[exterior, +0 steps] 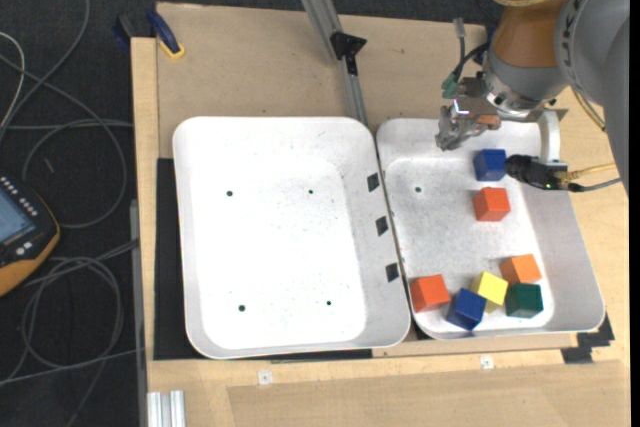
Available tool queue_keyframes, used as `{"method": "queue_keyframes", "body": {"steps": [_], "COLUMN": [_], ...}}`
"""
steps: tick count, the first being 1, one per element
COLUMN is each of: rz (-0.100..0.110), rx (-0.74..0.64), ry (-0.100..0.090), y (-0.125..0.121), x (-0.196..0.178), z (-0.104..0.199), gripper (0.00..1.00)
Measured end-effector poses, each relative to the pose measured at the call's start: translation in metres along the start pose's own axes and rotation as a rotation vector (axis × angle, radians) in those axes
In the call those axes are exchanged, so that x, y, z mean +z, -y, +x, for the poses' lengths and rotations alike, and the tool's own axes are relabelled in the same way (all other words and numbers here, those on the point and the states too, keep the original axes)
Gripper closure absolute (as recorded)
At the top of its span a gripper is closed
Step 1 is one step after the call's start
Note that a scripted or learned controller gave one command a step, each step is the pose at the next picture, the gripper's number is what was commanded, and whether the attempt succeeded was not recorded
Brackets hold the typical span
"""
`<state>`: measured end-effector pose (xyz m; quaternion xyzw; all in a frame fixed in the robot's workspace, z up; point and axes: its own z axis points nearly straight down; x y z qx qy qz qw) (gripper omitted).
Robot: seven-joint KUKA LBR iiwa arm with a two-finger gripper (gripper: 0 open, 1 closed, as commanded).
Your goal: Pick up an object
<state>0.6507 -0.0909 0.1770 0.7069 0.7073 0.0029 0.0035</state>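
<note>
Gripper [455, 130], whose grasp I cannot tell, is hovering over the right bin [430, 215] beside the blue cube [490, 164], seemingly approaching; next it needs centring and lowering onto it.

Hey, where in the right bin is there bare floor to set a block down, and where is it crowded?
In the right bin, floor is bare along its left side, between the orange block and the divider edge. The tool hangs over the far corner by the blue block. The near edge is crowded: five blocks clustered.
</note>
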Motion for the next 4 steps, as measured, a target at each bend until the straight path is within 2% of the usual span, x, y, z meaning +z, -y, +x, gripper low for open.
{"method": "queue_keyframes", "body": {"steps": [1,2,4], "rz": [0.001,0.010,0.013], "rx": [-0.001,-0.006,-0.006], "ry": [0.000,-0.004,-0.003], "y": [-0.002,0.014,0.055], "x": [-0.045,-0.046,-0.039], "z": [0.000,0.061,0.169], "gripper": [1.00,1.00,1.00]}}
